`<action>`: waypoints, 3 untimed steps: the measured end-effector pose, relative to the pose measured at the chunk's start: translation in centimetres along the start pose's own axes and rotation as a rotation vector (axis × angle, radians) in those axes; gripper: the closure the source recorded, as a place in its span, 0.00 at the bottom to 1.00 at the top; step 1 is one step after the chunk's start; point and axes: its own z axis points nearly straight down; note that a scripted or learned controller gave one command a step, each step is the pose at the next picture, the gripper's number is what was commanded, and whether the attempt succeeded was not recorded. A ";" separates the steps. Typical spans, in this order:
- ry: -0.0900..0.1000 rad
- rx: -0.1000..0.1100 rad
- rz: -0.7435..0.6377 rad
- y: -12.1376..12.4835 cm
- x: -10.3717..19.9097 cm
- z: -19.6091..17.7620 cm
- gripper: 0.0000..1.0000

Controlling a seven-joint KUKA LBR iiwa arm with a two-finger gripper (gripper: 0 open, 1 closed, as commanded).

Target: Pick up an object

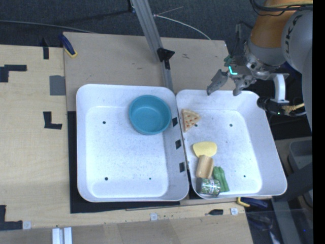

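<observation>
Tan cylinder (204, 166) upright-lying, long axis toward yellow piece (204, 148)

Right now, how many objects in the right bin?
5, all along its left side: a cracker-like triangle up top, a yellow piece, a tan cylinder, a green item, and a shiny can at the front corner. More may hide beneath.

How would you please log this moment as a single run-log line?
gripper: open, holding nothing, above right bin far edge | blue bowl: left bin | pick: not yet done
</observation>
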 end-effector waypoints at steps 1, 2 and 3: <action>0.000 -0.001 0.000 0.0 0.0 -0.1 0.00; -0.002 0.003 0.000 -0.8 0.2 4.6 0.00; -0.001 0.005 -0.001 -1.4 0.8 10.9 0.00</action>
